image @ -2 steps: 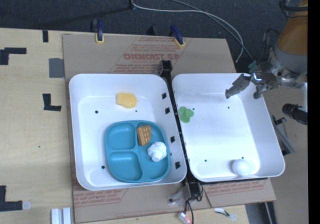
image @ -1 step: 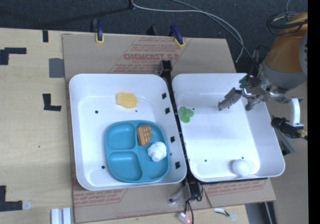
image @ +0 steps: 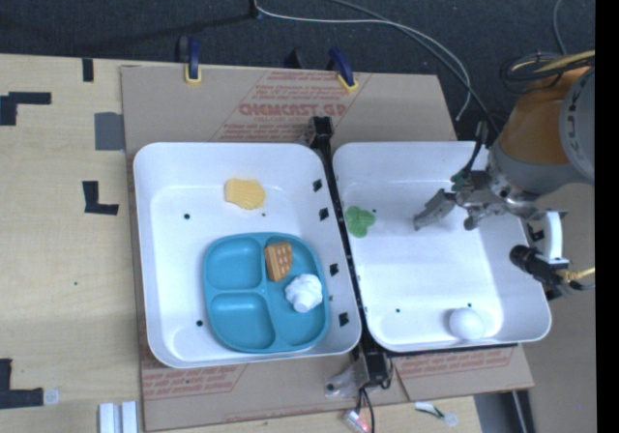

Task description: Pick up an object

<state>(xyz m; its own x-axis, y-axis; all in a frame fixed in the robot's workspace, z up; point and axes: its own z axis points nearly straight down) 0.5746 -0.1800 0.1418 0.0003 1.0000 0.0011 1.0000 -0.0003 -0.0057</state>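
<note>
Over the right shallow white plastic bin point(image: 503, 325) hangs my grey two-finger gripper point(image: 435, 214), reaching in from the right w/ the orange-banded wrist behind it. One dark finger point(image: 430, 212) sticks out toward the left, low over the bin floor; a second sits just beside it nearer the wrist. Nothing sits between them, but whether they're spread or pinched I cannot tell from this angle.

Closest candidate: a small green crumpled soft object point(image: 360, 221), lying at the left side of this bin, right by the divider btwn the two bins, apart from my fingertips. A white round ball point(image: 467, 323) rests near the front edge of the same bin, well apart from me.

The left shallow white bin point(image: 155, 228) holds a blue three-compartment plastic tray point(image: 232, 310). In its upper right compartment lies a tan waffle-textured toy piece point(image: 279, 260); a white crumpled lump point(image: 304, 292) sits just below it, on the ridge btwn compartments. A yellow flat rounded piece point(image: 246, 193) lies on the bin floor behind the tray, not touching it.
</note>
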